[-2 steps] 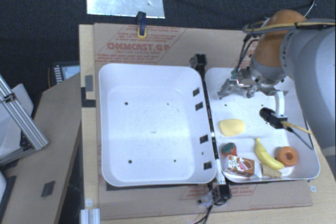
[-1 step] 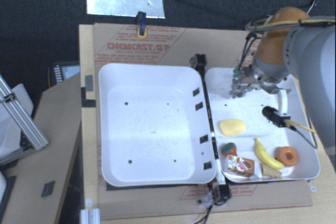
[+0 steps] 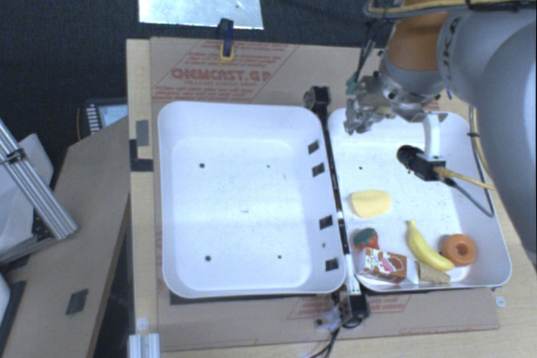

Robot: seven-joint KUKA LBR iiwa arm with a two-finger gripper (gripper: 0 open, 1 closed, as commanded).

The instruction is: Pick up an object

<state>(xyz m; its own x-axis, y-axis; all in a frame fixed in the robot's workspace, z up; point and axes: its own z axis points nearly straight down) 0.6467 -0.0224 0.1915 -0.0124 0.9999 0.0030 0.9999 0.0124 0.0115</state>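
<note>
Camera view: the gripper [image 3: 362, 118] hangs over the far-left corner of the right bin [image 3: 491, 222]; whether it is clenched or released, I cannot tell. A yellow lump [image 3: 370, 203], banana [image 3: 425, 246] and orange ring [image 3: 459, 249] lie nearer the front. The left bin [image 3: 180, 180] sits beside it on the desk [image 3: 92, 180].

Grey arm [image 3: 495, 38], orange wrist band, yellow cable, metallic end effector [image 3: 362, 115].

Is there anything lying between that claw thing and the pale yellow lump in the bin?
No. In the camera view, bare white bin floor separates the gripper from the pale yellow lump.
</note>
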